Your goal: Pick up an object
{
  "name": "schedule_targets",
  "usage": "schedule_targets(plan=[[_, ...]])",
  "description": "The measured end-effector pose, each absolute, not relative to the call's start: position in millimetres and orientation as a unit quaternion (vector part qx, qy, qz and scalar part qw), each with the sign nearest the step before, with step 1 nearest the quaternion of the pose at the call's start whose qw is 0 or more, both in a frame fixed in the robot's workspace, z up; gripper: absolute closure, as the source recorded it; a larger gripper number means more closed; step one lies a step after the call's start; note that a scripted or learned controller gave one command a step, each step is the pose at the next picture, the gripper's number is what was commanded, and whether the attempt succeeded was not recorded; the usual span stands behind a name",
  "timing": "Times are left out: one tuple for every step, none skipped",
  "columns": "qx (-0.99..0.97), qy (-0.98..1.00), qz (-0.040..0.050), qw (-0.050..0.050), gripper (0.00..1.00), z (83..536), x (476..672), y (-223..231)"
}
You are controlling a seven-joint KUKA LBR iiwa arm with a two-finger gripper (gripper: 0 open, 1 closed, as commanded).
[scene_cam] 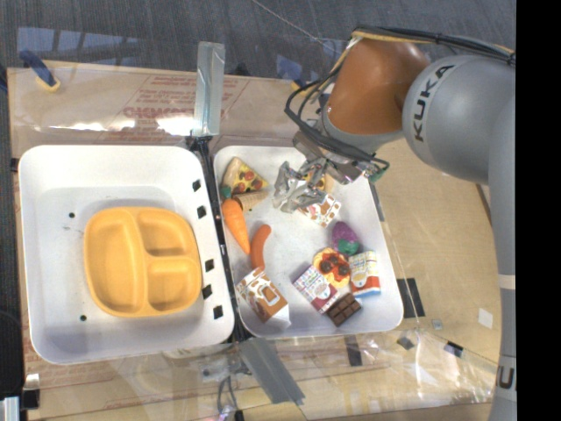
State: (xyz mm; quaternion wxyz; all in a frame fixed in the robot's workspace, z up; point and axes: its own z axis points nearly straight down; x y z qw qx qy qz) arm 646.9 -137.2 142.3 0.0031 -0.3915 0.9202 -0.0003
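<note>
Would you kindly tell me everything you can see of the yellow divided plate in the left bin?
The yellow plastic-looking divided plate is a rounded rectangle with a raised rim and three compartments: one long section along its left side and two smaller ones on the right, split by low ridges. It lies flat and upright, slightly skewed, on the floor of the shallow white left bin, roughly central and a little towards the near side. Nothing rests in it, and it touches only the bin floor. Its surface looks smooth, matte and undamaged.
</note>
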Motion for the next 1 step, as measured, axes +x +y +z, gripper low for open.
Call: schedule_targets(plan=[[-0.377,0.926,-0.0026,0.006,1.00,227.2,659.7,-98.9]])
